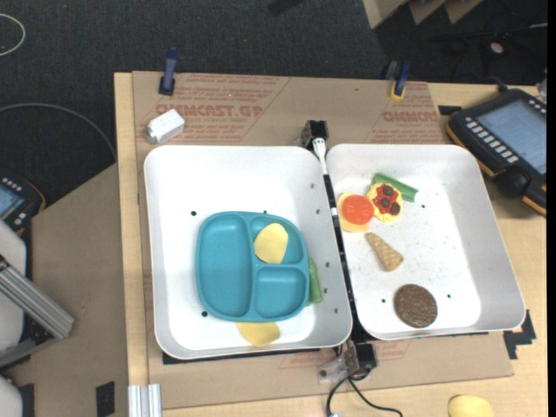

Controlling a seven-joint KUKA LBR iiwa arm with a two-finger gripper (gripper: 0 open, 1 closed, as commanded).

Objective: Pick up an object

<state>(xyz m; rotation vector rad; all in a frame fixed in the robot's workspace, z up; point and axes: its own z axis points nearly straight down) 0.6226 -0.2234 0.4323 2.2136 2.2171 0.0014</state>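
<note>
Dark carpet surrounds your bench; the tan cone-shaped wafer (pixel 383 251) lies mid right white bin (pixel 495 259), long axis slanting toward that bin's near-right corner. Your end effector's state and bearing cannot be told.

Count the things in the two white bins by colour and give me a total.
Yellow: 2, piece on plate, piece below it
Blue: 1, divided plate
Green: 1, piece beside plate
Orange: 1, round
Multicoloured: 1, pizza slice
Tan: 1, cone
Brown: 1, cookie
Total: 8
</note>
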